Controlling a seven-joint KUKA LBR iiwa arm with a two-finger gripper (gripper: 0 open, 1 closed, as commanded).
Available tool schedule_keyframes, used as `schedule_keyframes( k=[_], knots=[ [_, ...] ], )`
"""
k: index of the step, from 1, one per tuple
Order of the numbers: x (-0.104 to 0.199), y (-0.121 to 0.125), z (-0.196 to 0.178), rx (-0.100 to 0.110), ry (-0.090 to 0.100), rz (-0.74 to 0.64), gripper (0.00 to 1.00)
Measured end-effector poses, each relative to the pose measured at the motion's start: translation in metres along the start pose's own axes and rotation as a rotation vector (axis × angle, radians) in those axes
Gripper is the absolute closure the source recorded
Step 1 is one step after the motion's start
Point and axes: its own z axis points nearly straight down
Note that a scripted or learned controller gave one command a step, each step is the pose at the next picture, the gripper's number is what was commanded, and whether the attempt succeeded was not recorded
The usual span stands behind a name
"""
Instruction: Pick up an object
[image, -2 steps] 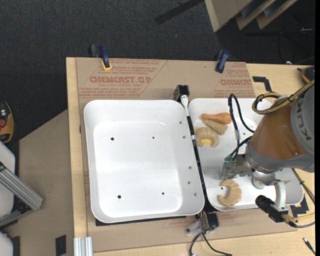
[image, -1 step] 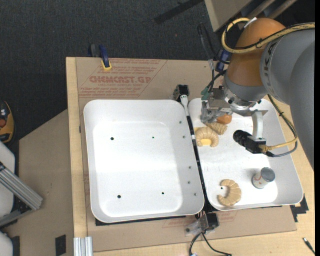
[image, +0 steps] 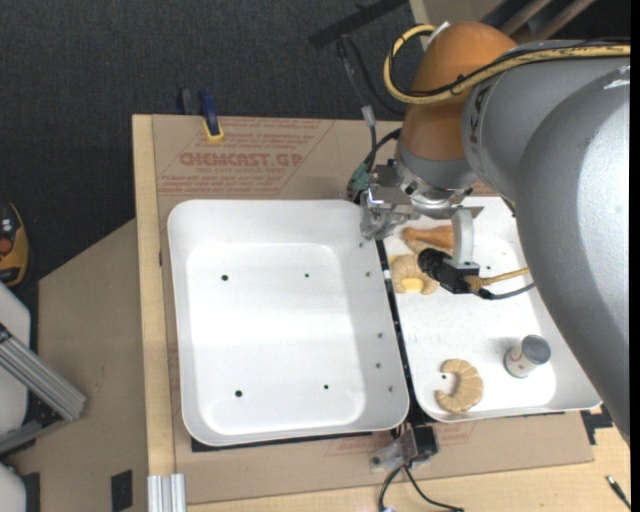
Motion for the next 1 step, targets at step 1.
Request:
schedule_keyframes(
  k=[1],
  knots=[
    [0.0414,0.0377,-0.0001,-0.001,0.0,0.002,1.0]
  ],
)
